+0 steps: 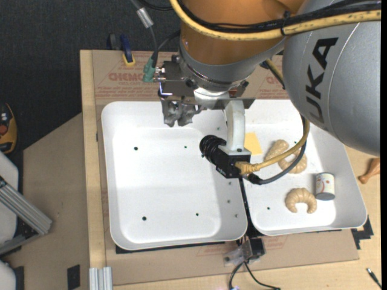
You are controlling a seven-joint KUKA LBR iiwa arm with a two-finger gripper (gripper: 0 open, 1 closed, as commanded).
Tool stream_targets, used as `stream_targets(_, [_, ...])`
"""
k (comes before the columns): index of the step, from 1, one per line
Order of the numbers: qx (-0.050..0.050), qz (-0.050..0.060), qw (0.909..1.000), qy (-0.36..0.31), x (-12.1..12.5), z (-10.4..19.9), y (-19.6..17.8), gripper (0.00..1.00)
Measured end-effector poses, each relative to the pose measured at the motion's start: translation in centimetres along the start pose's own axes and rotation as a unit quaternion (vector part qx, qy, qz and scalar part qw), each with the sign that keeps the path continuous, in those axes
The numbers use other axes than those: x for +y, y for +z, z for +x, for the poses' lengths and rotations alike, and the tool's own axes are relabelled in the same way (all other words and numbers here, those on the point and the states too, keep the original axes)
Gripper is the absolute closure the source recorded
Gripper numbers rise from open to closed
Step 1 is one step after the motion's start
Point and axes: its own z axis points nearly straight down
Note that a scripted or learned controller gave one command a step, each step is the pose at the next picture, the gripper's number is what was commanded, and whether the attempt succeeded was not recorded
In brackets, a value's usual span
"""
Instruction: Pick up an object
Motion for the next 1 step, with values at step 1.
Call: stream_targets(1, [0.0, -0.001, 1.0, -0.001, 0.03, 0.07, -1.02, 1.0])
